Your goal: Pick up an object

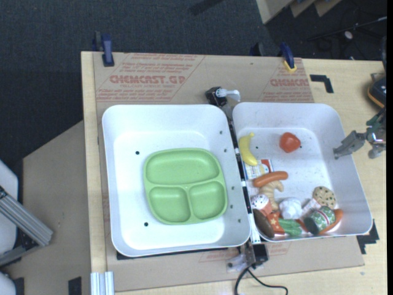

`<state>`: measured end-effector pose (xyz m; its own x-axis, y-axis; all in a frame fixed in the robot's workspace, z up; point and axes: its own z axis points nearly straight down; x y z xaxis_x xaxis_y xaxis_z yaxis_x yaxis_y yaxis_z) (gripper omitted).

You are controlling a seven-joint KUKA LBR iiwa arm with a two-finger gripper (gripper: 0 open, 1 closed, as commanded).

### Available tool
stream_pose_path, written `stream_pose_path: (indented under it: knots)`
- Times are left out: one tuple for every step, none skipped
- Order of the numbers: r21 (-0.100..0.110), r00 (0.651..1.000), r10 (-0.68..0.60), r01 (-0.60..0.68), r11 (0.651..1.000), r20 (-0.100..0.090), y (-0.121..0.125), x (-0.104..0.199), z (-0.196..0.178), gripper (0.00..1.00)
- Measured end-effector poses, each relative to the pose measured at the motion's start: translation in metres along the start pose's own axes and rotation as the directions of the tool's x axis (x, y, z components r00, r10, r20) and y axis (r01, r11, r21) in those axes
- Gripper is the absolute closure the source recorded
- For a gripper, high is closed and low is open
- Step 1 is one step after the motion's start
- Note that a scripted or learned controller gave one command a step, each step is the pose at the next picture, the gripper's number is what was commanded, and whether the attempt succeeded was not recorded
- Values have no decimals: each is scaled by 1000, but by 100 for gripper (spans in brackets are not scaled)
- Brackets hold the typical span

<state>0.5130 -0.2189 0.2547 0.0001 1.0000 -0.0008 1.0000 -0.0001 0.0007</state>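
**A:** What writing can be read?

**B:** The brown cardboard sheet [184, 78] under the bins carries red lettering, "CHEMCAST", printed twice along the upper part of the frame. The left print reads "CHEMCAST G.P" with smaller lines below it that are too faint to read; the right print is cut short by the right shallow white bin [344, 183]. A small red-and-white packet [263, 166] in that bin has markings too small to make out.

**A:** And the things to pick?

**B:** All lie in the right bin. A yellow plastic banana [247, 149] sits along its left wall, a red round tomato-like toy [290, 142] near the upper middle, and an orange sausage-shaped toy [270, 179] just below the banana. At the lower edge is a crowded heap: a speckled round cookie [323, 195], a green-and-red can-like piece [319, 220], white and dark bits that overlap so that I cannot tell them apart.

**A:** The other bin?

**B:** The left shallow white bin [123, 183] holds a light green three-compartment plastic tray [184, 184], lying flat.

**A:** The gripper?

**B:** The grey two-finger gripper [351, 145] enters at the right edge of the frame, over the right bin's right rim, well apart from the toys. Its fingers look spread, with nothing between them. The arm behind it is cut off by the frame.
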Motion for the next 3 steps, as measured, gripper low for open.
stream_pose_path:
  knots:
    - [-3, 1000, -5, 5, 1000, 1, 71, 23, 61, 0]
    - [-3, 1000, -5, 5, 1000, 0, 117, 70, 116, 0]
    - [4, 1000, -2, 2, 1000, -1, 126, 60, 172, 0]
